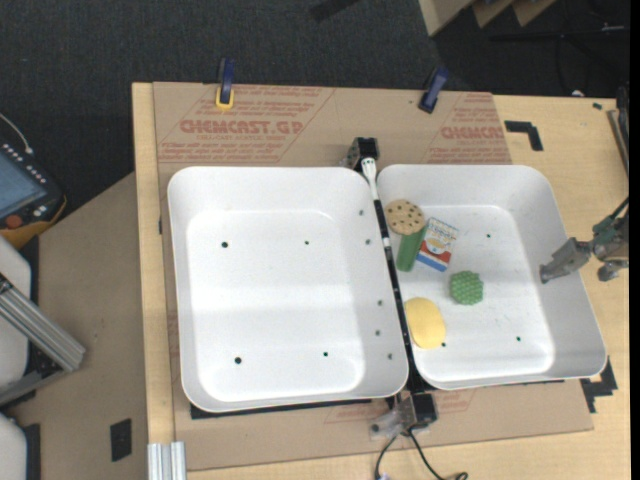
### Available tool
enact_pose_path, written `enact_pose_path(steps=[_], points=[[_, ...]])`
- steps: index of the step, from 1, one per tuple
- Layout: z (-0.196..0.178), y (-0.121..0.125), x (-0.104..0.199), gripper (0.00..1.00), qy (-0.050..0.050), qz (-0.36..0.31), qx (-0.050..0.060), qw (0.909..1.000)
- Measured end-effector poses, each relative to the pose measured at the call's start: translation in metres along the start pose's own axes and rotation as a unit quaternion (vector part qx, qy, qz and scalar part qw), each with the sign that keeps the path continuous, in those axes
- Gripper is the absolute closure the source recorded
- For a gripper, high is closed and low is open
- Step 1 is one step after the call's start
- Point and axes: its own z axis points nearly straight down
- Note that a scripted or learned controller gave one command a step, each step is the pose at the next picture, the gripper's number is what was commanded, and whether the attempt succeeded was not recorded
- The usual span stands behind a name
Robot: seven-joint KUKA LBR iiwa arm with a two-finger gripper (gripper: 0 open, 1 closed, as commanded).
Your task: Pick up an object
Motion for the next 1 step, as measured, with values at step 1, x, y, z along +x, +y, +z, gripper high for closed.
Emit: enact_pose_path(steps=[1], points=[[-0.0108, 0.0007, -0.0003, 1.0, -0.001, 0.0, -0.002, 1.0]])
